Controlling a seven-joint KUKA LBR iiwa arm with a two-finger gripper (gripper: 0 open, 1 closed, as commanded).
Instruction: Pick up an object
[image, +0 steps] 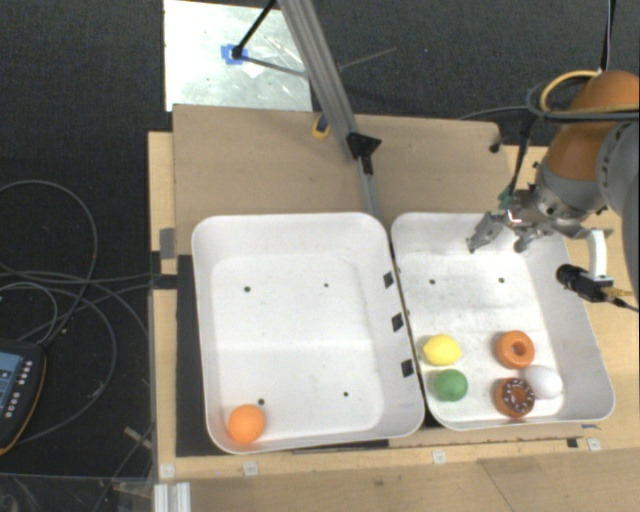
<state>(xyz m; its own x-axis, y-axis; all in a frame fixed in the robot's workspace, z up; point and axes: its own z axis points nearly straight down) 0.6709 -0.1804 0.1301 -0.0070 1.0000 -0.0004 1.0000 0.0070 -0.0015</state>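
My gripper (503, 238) hangs over the far edge of the right bin (480, 275), its two fingers spread apart and open, with nothing between them. Well in front of it, at the bin's near end, lie a yellow ball (441, 350), a green ball (450, 385), an orange ring (515, 349), a brown sprinkled doughnut (514, 397) and a white ball (545, 381). An orange ball (246, 423) rests in the near left corner of the left bin (290, 300).
A grey tripod leg (330, 90) slants down from the top to the gap between the bins. Black clips (398, 320) line the shared bin edge. Cables and a pendant (15, 385) lie on the floor at left.
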